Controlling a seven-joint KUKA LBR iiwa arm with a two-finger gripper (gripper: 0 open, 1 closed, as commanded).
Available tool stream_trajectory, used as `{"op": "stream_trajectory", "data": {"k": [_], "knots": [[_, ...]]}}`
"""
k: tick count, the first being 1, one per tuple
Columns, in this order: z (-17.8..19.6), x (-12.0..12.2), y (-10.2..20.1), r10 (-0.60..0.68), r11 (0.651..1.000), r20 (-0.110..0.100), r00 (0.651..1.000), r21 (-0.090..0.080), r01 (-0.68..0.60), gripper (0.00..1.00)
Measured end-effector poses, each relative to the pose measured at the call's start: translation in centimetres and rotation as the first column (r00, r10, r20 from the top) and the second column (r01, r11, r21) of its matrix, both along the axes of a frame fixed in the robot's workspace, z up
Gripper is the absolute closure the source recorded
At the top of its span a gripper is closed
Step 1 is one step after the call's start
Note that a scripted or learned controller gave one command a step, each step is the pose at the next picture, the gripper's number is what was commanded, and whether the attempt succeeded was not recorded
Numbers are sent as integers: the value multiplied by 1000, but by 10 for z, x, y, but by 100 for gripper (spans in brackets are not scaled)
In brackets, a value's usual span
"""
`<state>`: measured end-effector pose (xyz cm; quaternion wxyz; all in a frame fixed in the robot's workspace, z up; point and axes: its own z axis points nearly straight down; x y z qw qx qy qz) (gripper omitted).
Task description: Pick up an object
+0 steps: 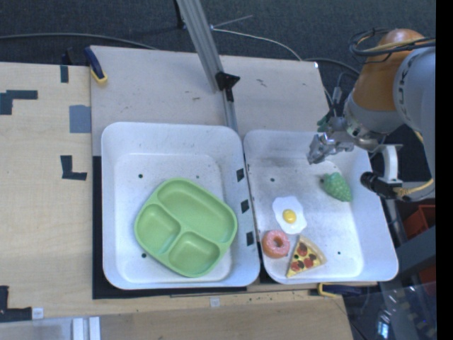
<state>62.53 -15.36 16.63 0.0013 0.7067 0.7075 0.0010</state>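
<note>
Open floor across the right bin from 9 to 12 o'clock; blocked at 3 o'clock by green toy, and at 6 o'clock by fried egg, donut, pizza slice, closely grouped.
</note>
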Motion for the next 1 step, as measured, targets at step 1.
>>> {"op": "stream_trajectory", "data": {"k": [1], "knots": [[47, 1, 0, 1, 1000, 0, 1000, 0, -1, 100]]}}
